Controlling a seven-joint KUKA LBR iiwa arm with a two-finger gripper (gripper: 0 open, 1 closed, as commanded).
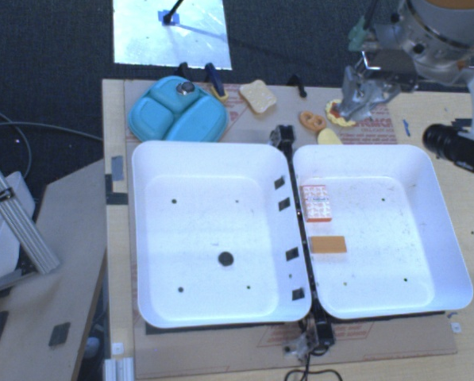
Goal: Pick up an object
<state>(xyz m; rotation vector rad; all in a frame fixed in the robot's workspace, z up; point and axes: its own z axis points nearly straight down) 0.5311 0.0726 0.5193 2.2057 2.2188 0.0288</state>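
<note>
— Camera view, from above: how far are you with the pick?

— Not far, I think. My fingers (354,111) hang behind the right bin (439,213), over the back part of the table (244,113), close above a small yellow and red piece (337,114). If they are open or closed, I cannot tell; they are too small and dark here. I see nothing between them, so I judge that nothing is picked yet.

— What is there to take?

— In the right bin lie a red and white card (316,202) and, just below it, an orange block (329,245), both near the left wall. In the left bin (153,213) lies one small dark disc (225,258), well apart from the walls.

— And around you?

— Behind the bins there is a blue divided plate (178,112), a piece of toast (258,97), a pretzel shape (312,121) and a yellow thing (329,137) touching the rim of the right bin. These lie outside the bins.

— What stands in the way?

— Not much. The card and the block are flat and lie beside the wall between the bins, so a grip there could be difficult, in my opinion.
</note>
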